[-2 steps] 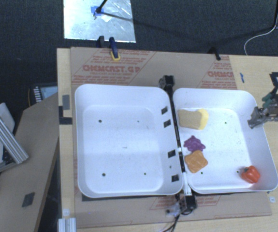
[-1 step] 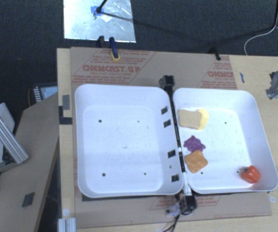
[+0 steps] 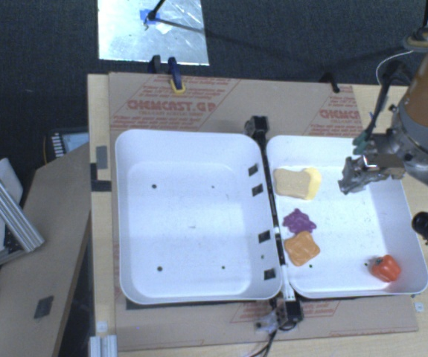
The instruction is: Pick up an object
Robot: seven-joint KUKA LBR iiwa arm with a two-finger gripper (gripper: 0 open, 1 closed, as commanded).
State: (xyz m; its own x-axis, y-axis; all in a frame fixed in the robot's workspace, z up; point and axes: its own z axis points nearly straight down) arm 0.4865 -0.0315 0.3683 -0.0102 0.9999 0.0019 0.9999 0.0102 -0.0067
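The table [image 3: 221,95], covered with a printed cardboard sheet, fills the middle of the frame and carries two shallow white bins side by side. The left bin [image 3: 191,143] takes up the centre-left of the frame, while the right bin [image 3: 403,222] at centre-right holds every loose thing. The arm [image 3: 426,103] comes in from the upper right edge of the frame, its orange band above the grey wrist, and the claw [image 3: 351,177] hangs over the upper part of the right bin, near the pale yellow bread-like piece [image 3: 298,183] but to its right and apart from it. Nothing shows between its tips, and whether it is released or clenched cannot be told at this angle. Below the pale piece, along the divider, lie a small purple cluster [image 3: 298,220] and just beneath it an orange chunk [image 3: 301,248]; the two are just beside each other. A red-orange pepper-shaped toy [image 3: 385,268] sits well apart in the lower right corner of the bin. The step in hand appears to be the approach: the claw is above the bin with no object chosen for certain. The next move would call for shifting left over the pale piece, the closest candidate, lining the tips across its narrower side, then descending and closing on it.
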